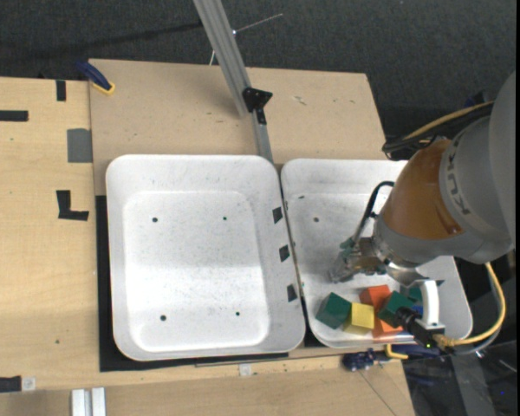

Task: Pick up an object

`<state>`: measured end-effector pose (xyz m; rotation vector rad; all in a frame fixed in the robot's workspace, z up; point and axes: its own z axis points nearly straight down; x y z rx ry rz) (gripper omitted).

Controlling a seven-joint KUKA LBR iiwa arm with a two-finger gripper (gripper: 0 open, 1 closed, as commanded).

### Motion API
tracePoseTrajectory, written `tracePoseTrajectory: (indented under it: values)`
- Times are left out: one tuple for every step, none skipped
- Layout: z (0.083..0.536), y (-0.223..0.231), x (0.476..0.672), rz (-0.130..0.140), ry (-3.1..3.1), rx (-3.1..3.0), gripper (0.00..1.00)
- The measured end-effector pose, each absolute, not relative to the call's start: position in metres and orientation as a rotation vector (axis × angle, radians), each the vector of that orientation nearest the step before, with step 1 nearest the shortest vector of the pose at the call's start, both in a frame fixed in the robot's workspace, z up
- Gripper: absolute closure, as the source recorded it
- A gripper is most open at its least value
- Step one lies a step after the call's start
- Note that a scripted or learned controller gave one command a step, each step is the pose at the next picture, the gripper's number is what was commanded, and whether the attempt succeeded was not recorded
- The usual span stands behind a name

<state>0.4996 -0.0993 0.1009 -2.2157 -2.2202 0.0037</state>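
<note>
The gripper (354,263) hung low inside the right bin (316,198), just above the blocks; whether it was open or gripping anything could not be told. The green block (334,309), yellow block (361,317) and orange block (377,295) sat clustered at that bin's near edge.

Grey arm (494,189), orange wrist band (420,199)

Green block (334,309), yellow block (361,317) and orange block (377,295) lay clustered together just below the hand (354,263).
</note>
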Motion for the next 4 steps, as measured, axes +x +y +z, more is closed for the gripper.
tracePoseTrajectory:
  values:
    - [0.143, -0.099, 0.503, -0.002, -2.224, -2.221, 1.00]
    - [0.185, -0.103, 0.504, -0.002, -2.224, -2.222, 1.00]
    - [0.248, -0.102, 0.509, -0.005, -2.227, -2.223, 1.00]
    - [0.282, -0.102, 0.509, -0.002, -2.225, -2.221, 1.00]
